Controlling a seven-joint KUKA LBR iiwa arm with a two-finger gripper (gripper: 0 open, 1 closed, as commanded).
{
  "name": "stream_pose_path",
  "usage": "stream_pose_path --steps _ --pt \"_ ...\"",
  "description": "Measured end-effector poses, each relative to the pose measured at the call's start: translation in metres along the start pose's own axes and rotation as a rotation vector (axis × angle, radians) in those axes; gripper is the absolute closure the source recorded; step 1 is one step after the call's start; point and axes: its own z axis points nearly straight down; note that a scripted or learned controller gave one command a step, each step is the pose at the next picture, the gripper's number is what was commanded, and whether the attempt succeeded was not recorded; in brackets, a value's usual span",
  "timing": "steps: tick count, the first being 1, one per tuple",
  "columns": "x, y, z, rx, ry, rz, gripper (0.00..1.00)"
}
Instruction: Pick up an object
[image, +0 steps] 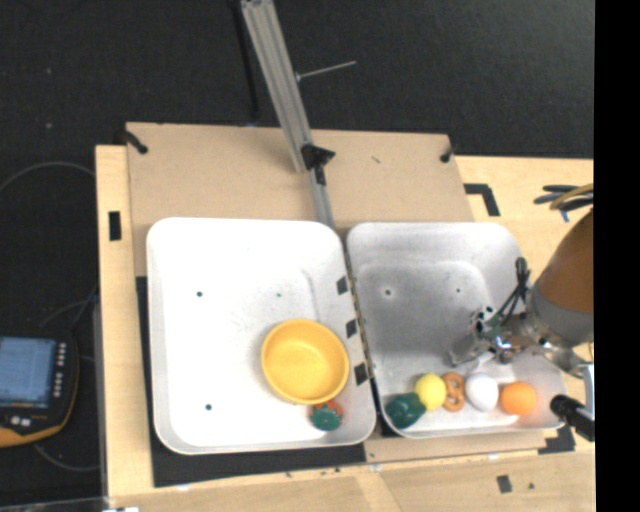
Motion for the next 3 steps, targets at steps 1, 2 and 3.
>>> stream_pose_path --steps 1,2,3 --pt "-0.001 0.003 -0.015 -0.01 -0.001 0.005 1.0" --pt "-0.006 0.0 -0.077 -0.012 -0.003 -0.001 1.0" --pt "-0.008 0.002 -0.126 -0.012 -0.003 -0.004 1.0"
